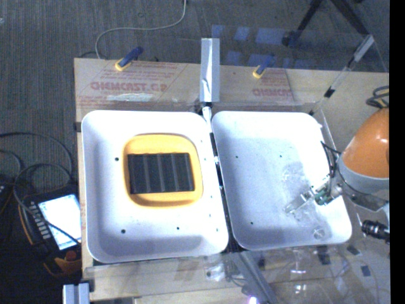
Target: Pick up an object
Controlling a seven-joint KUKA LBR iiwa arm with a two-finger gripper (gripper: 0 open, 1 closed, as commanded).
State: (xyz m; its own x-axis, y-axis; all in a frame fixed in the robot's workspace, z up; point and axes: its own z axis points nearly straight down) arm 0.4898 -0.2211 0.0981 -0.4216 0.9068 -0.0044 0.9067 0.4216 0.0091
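Over the right white bin [266,132] I hold the gripper [302,201]; finger state unreadable. Approach step; next, reach the yellow-framed black-slatted tray [162,170].

- The arm [370,163] has a big round orange part that looks like a ball.
- Under the orange is a smooth grey ring.
- The claw [310,198] is thin and silver, with a little green bit.

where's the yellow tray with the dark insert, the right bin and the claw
yellow tray [136,149]: camera view, on its yellow rim, left edge.
right bin [253,151]: camera view, on a bare part of its white floor.
claw [302,201]: camera view, by its fingertips.
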